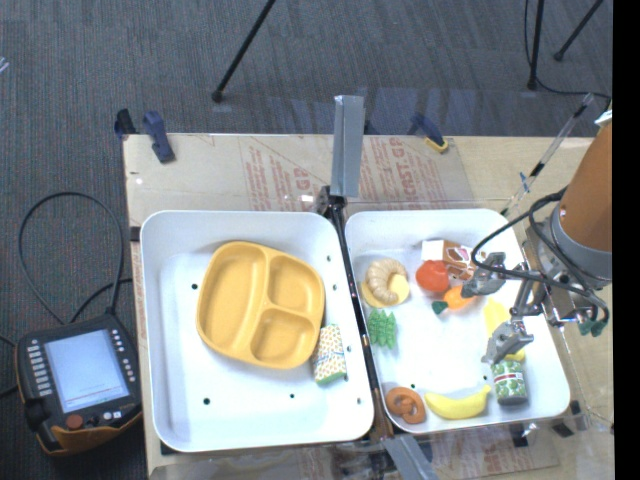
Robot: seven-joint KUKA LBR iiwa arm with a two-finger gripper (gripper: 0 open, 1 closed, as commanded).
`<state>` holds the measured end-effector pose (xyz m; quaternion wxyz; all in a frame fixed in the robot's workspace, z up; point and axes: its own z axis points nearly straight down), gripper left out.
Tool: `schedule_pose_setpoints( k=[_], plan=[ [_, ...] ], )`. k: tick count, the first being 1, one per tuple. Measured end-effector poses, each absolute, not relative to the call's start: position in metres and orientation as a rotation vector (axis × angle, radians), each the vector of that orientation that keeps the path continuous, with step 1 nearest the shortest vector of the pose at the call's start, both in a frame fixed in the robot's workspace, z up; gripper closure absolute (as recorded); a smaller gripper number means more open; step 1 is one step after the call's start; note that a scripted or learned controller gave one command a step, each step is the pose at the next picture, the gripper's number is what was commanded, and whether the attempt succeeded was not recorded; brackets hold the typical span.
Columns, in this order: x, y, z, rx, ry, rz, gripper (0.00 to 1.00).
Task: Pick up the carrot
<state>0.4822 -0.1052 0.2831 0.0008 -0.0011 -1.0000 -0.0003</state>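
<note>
Here gripper spread beside carrot; tomato, croissant, broccoli crowd close.

Bare floor opens mid right bin; tomato and croissant crowd the carrot to its left, the banana lines the near wall.
</note>
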Motion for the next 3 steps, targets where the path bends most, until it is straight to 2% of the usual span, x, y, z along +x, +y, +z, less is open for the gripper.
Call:
schedule_pose_setpoints(
  k=[1,2,3],
  plan=[
    [0.526,-0.069,0.204,0.17,-3.13,-0.005,0.0],
    [0.585,-0.096,0.088,0.239,-3.137,-0.001,0.0],
    [0.64,-0.146,0.139,0.235,-3.142,0.003,0.0]
  ],
)
